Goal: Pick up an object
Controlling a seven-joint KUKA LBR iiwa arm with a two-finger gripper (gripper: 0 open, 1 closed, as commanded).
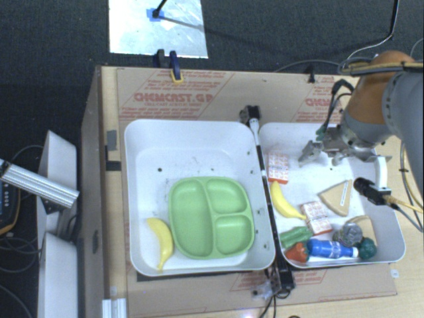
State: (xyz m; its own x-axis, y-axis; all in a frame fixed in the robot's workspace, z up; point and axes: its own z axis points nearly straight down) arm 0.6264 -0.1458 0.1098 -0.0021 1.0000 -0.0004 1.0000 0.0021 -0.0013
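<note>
Pincer point(317, 152) over right bin point(397, 244) far edge, fingers state can't tell, nothing visibly held. Banana point(285, 203) at right bin's left wall; second banana point(161, 240) left bin point(142, 177) near-left corner beside green tray point(211, 216).

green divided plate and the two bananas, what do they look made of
Green plate: likely moulded plastic, one even pastel colour, smooth with a soft sheen.
Banana beside it and banana in the right bin: probably plastic toy fruit, uniform bright yellow, no spots, slightly glossy. Cannot be sure from this view.
</note>
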